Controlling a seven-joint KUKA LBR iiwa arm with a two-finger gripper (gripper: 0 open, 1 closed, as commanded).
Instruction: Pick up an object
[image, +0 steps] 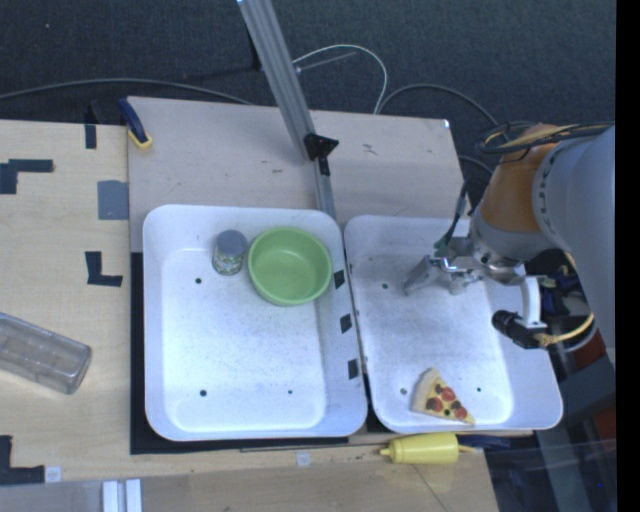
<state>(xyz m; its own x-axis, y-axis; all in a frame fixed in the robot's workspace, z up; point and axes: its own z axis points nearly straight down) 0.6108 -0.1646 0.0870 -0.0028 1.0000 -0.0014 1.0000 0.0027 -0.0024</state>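
A toy pizza slice (440, 397) lies flat near the front of the right bin (520, 400). In the left bin (240, 390), a green bowl (290, 265) sits at the back, with a small grey jar (229, 252) just to its left. My gripper (426, 270) hangs over the back half of the right bin, well behind the pizza slice and right of the bowl. It looks open, and nothing shows between its fingers.
A yellow squeeze bottle (425, 449) lies on the bench just outside the right bin's front rim. A clear plastic container (38, 353) rests on the bench at far left. A metal pole (290, 90) slants down to the bins' back edge.
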